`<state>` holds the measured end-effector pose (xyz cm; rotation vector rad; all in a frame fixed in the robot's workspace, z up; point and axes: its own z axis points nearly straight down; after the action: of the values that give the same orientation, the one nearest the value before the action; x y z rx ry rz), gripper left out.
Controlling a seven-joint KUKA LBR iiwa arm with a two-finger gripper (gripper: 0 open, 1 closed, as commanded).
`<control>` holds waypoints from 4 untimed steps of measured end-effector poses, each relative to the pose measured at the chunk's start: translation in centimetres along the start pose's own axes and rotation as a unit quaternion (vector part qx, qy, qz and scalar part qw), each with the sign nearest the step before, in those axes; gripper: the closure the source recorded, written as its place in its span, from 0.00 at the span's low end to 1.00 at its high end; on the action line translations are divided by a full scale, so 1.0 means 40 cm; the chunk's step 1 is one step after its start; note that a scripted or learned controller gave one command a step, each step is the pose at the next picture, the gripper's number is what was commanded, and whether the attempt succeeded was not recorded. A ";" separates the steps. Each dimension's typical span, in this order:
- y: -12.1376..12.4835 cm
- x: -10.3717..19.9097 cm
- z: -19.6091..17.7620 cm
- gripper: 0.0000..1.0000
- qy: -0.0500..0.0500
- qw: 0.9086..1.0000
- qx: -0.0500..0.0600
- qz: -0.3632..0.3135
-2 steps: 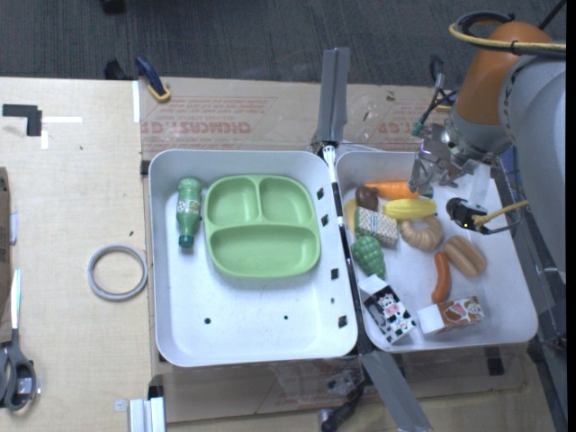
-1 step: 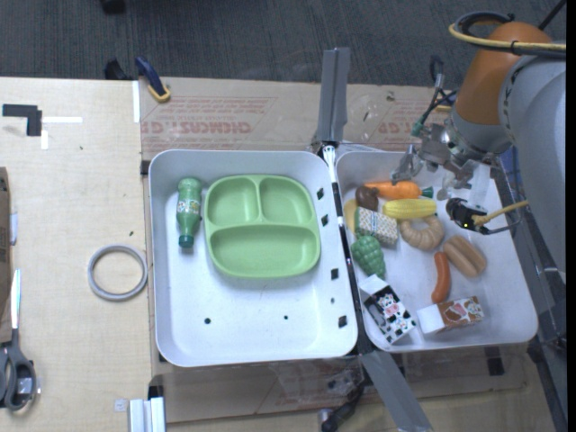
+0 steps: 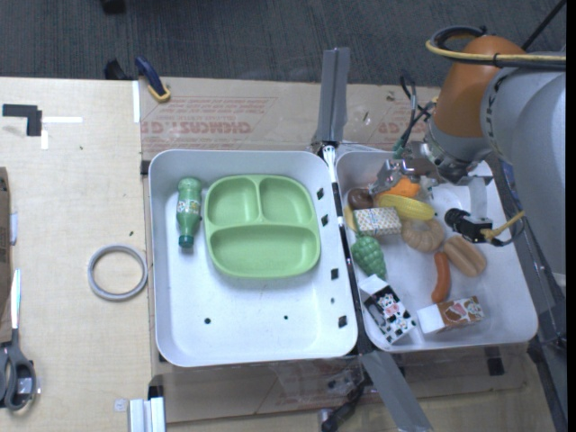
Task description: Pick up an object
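In the right bin's (image 3: 504, 318) far corner, your claw (image 3: 393, 176) crowds banana (image 3: 407, 207) and orange (image 3: 405, 188); finger spread unreadable, so a glancing miss threatens.

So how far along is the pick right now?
Nothing looks lifted yet. The gripper is low in the right white bin, over the orange toy fruit beside the yellow banana; whether it has a hold is unclear. Grasping and lifting remain.
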<state>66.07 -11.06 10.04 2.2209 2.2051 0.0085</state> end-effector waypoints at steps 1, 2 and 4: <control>-0.126 -0.101 0.019 0.00 0.002 1.000 0.006 0.017; -0.126 -0.104 -0.004 1.00 0.002 1.000 0.007 0.019; -0.025 -0.057 0.028 0.00 0.003 0.999 0.014 -0.043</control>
<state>65.08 -13.32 8.94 2.1406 2.3154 -0.0182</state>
